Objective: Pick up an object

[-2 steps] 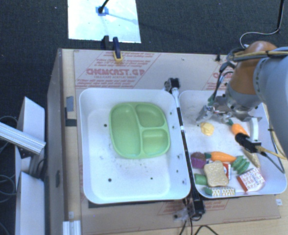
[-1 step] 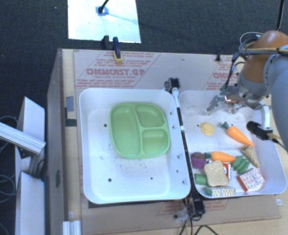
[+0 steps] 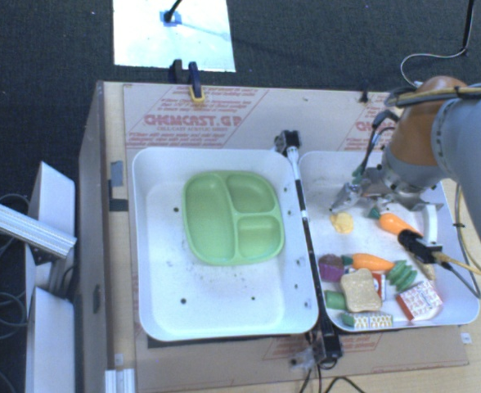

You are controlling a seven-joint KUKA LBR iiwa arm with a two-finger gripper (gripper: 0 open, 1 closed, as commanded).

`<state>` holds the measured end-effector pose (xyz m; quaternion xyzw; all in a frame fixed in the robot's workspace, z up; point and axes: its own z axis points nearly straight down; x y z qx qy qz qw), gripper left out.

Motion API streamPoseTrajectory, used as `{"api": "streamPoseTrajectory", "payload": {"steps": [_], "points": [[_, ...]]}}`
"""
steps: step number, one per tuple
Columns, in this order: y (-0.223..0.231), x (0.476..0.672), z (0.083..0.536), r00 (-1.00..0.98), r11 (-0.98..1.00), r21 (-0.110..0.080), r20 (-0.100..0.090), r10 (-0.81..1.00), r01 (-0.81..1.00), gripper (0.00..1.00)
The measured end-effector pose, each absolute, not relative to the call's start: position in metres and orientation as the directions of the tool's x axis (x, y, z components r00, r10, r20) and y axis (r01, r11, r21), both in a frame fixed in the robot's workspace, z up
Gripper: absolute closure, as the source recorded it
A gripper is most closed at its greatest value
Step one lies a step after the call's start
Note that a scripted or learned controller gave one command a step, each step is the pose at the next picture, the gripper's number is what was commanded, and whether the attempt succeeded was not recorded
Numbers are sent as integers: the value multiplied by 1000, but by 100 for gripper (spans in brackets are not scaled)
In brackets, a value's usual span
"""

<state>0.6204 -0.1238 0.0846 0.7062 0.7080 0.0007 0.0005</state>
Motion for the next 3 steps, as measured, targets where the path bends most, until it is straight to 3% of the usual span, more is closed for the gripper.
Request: {"api": "streamPoseTrajectory", "payload": {"steps": [1, 2, 3], "points": [[-150, 669, 85, -5, 5, 3, -1, 1000, 1000, 0], [-177, 614, 85, -2, 2, 2, -1, 1000, 1000, 0], [-177, 616, 96, -4, 4, 5, -2, 1000, 1000, 100]]}}
